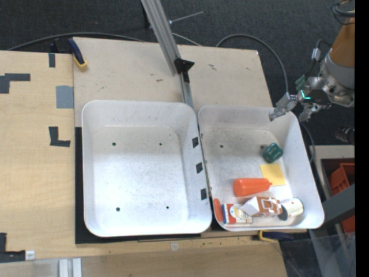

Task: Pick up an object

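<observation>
Gripper [291,108] open, holding nothing — green object [273,152] lies just below it

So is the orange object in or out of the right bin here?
In. The orange object lies on the right bin's floor, beside the yellow pad.

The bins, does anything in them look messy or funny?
Nothing looks broken or spilled. The right bin has all the things crowded toward its near corner: a green block, a yellow square, an orange piece and a tube lying on its side. The gripper sits above that bin's far edge.
</observation>
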Action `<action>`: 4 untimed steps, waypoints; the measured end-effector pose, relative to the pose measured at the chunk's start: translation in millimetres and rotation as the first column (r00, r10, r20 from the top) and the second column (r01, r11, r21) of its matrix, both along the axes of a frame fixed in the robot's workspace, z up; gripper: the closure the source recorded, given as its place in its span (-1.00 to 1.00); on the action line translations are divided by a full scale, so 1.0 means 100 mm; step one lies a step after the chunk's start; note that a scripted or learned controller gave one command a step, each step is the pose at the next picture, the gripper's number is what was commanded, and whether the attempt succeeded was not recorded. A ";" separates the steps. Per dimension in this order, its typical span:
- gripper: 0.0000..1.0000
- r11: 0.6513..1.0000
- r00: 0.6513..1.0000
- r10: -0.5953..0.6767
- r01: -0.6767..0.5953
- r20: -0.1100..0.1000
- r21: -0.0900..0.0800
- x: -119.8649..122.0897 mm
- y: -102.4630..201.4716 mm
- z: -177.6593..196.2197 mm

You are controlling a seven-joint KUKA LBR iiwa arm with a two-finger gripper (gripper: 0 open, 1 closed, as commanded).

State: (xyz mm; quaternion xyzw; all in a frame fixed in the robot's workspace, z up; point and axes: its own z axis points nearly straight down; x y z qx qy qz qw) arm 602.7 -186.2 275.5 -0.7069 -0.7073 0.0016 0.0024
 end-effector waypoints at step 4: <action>-1.00 1.000 1.000 0.000 0.000 -0.003 0.000 -0.17 -0.15 -1.72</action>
